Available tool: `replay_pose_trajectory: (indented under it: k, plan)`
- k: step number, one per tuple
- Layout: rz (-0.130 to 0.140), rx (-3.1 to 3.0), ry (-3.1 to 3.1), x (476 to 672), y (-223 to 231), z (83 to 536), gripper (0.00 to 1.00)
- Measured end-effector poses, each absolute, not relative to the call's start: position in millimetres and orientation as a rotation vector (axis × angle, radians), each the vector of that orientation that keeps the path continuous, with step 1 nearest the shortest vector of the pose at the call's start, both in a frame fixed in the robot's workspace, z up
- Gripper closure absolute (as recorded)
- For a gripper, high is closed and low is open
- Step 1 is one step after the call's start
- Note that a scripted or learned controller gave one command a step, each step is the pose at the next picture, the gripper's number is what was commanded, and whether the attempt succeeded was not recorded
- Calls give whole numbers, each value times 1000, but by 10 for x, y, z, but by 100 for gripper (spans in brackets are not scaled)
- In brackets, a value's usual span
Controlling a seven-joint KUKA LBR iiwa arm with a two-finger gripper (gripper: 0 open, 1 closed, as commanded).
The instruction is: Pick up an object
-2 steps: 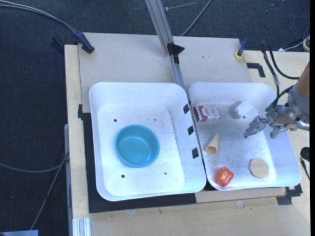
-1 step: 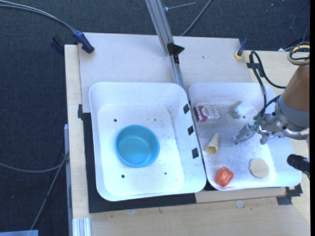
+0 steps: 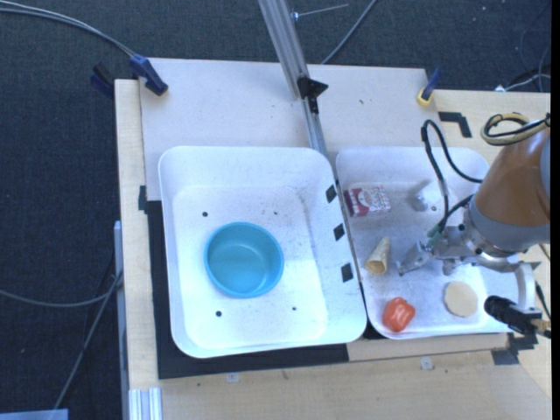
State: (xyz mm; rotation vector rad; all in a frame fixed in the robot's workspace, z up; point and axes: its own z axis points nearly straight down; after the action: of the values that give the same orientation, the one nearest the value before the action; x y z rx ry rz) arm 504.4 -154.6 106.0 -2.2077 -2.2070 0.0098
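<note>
The gripper (image 3: 411, 261) hangs low in the right bin (image 3: 398, 171), fingers parted around nothing. The cone (image 3: 378, 255) lies just left of them, untouched.

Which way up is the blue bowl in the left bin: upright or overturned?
Upright. The blue bowl shows its open mouth to the camera, with the rim ringing a visible inner floor, and it sits on the floor of the left bin.

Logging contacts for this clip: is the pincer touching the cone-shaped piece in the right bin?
Apart. The camera view shows bare bin floor between the pincer and the cone-shaped piece.
</note>
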Motion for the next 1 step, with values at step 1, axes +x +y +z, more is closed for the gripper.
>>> replay_pose_trajectory:
  k: [1]
  plan:
    - [-2, -2217, -2214, 5077, -1554, 1234, 100]
